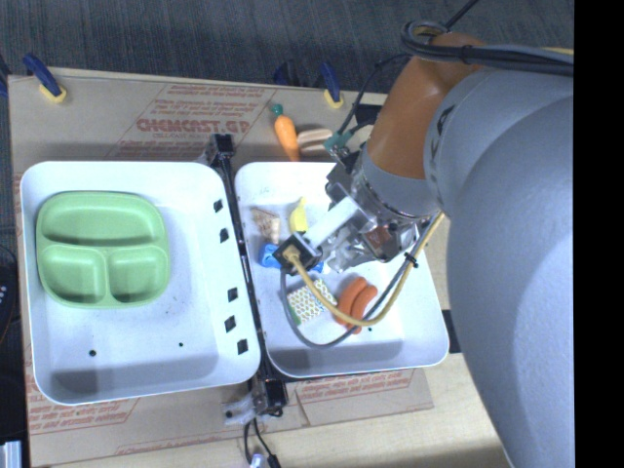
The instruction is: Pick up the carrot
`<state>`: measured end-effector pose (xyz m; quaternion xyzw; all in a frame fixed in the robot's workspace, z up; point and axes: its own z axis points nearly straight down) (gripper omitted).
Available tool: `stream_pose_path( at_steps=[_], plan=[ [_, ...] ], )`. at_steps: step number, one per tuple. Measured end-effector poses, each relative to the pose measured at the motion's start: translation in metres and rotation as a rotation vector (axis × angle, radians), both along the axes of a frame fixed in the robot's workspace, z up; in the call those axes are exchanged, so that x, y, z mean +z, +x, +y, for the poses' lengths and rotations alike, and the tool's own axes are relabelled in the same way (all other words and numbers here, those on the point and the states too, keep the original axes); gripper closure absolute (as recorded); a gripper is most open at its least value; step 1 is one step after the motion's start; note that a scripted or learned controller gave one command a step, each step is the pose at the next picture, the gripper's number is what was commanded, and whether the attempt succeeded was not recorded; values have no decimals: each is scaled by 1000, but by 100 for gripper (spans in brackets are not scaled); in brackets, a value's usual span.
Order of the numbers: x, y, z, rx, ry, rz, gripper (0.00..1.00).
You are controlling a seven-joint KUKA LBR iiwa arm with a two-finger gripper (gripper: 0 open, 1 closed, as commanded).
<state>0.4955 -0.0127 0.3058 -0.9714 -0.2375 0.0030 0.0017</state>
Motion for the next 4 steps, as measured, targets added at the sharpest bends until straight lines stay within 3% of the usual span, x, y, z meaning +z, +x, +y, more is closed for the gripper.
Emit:
stream_pose_path(
  at_steps=[1, 2, 3, 4],
  plan=[
    [14, 38, -65, 171, 1, -3, 100],
    [-69, 17, 2, 210, 3, 0, 100],
    [-2, 13, 35, 452, 2, -4, 100],
    [25, 3, -36, 72, -1, -3, 100]
  ],
)
